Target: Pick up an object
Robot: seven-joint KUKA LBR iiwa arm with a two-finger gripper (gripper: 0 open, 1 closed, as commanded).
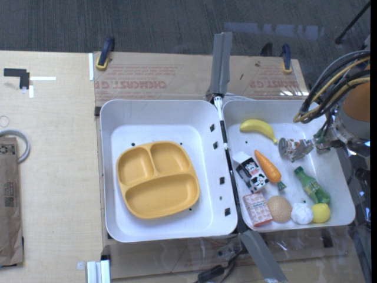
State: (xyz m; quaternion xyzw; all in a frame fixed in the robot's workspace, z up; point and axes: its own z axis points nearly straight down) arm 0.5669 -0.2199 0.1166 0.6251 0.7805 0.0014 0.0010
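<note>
The right bin (347, 184) holds a yellow banana (258, 128), an orange carrot (268, 167), a black-and-white milk carton (251, 174), a pink box (257, 209), a tan bread roll (280, 209), a white ball (302, 214), a lemon (321, 213) and a green bottle (308, 184). My gripper (293, 149) hangs low over the right bin's upper middle, right of the banana and above the carrot. Nothing shows between its fingers.
The left bin (112, 158) holds a yellow three-compartment plate (157, 178). A grey divider bar (221, 63) runs between the bins at the back. Cables (330, 84) loop above the arm at the right. A brown paper bag (9, 199) lies on the bench at far left.
</note>
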